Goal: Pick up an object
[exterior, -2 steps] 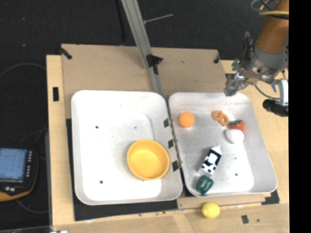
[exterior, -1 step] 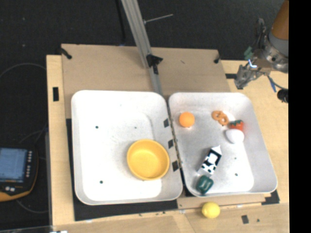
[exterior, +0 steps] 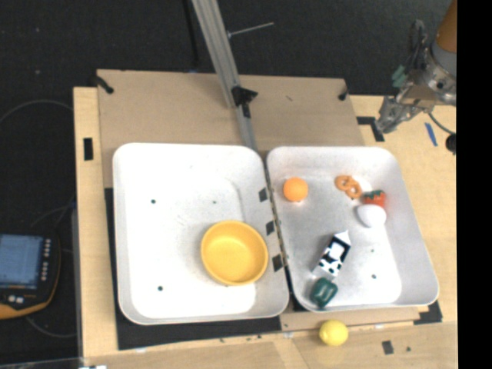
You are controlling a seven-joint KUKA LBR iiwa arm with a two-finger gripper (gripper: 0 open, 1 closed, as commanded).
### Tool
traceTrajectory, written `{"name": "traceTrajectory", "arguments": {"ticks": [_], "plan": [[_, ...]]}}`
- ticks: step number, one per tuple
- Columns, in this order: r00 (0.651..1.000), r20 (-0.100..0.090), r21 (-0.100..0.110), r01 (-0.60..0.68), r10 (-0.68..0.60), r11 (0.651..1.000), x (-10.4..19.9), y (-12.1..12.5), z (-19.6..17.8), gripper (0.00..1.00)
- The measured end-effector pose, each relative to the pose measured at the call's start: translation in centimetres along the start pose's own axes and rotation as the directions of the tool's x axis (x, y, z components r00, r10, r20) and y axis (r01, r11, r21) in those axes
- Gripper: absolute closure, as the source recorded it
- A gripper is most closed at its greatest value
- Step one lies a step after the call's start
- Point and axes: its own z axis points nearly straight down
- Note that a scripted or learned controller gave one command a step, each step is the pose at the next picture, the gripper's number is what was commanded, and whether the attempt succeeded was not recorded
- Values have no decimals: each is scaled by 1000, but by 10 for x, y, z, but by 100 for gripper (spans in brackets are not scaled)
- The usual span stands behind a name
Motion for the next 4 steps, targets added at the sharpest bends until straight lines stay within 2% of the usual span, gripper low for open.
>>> {"name": "traceTrajectory", "arguments": {"ticks": [2,4], "plan": [[1000,-1,5,2,-2,1000,98,-24,22,100],[1000,-1,4,-1,1,1000,204,-36,49,100]]}}
